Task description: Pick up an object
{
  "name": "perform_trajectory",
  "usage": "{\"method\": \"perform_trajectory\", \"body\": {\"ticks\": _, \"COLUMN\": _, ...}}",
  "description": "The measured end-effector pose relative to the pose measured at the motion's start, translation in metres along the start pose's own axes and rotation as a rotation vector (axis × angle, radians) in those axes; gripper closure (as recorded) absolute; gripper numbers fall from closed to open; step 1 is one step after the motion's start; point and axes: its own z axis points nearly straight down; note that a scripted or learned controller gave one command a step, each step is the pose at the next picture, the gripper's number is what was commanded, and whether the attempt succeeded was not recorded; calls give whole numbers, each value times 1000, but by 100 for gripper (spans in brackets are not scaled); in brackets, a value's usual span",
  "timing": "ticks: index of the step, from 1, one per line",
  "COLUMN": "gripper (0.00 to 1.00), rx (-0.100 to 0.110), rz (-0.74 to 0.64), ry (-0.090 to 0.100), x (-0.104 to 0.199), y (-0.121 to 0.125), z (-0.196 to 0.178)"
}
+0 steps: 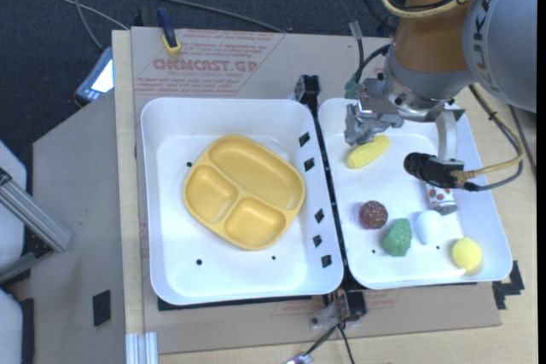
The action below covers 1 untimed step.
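The corn cob (368,153) lies slantwise near the right bin's (495,222) far-left corner; the gripper (365,128) hides its upper end, grip unclear.

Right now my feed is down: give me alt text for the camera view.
The gripper hangs low over the right bin, just above a yellow corn cob at the bin's far left. Nearer the front lie a dark red ball, green broccoli and a lemon; the left bin holds a yellow divided plate.
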Motion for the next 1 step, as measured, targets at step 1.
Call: {"method": "perform_trajectory", "body": {"ticks": 1, "gripper": 100, "rx": 0, "rz": 0, "ry": 0, "x": 57, "y": -10, "z": 10}}
